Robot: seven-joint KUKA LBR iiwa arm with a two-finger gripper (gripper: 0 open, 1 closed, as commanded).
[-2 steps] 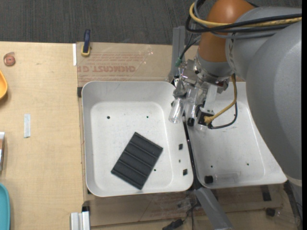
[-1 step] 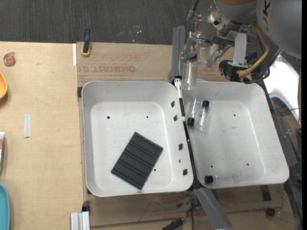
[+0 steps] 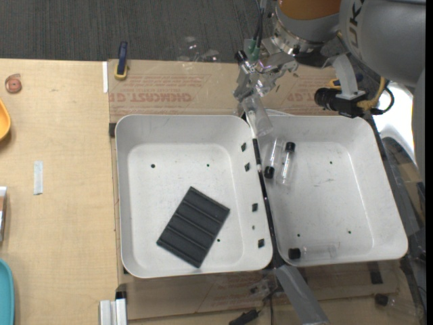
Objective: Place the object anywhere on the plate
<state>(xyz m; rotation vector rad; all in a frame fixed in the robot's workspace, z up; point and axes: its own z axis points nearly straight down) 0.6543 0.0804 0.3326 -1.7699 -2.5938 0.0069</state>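
Observation:
A dark grey ribbed rectangular plate (image 3: pixel 194 226) lies tilted on the floor of the left bin (image 3: pixel 135 181). The right bin (image 3: pixel 379 202) holds three clear tubes with black caps. Two of them (image 3: pixel 288 160) (image 3: pixel 272 158) lie side by side near its far left corner, and a third tube (image 3: pixel 312 252) rests along the near wall. My gripper (image 3: pixel 254 107) hangs over the far end of the divider between the bins, just above the pair of tubes. Something pale and slim shows below it, and I cannot tell whether that is a held tube.
Brown cardboard (image 3: pixel 176 90) lies behind the bins with a blue-handled clamp (image 3: pixel 122 58) at its left end. The wooden bench (image 3: pixel 54 181) on the left bears a small clear strip (image 3: pixel 38 178), an orange object (image 3: pixel 3 124) and a teal object (image 3: pixel 4 295) at its edge.

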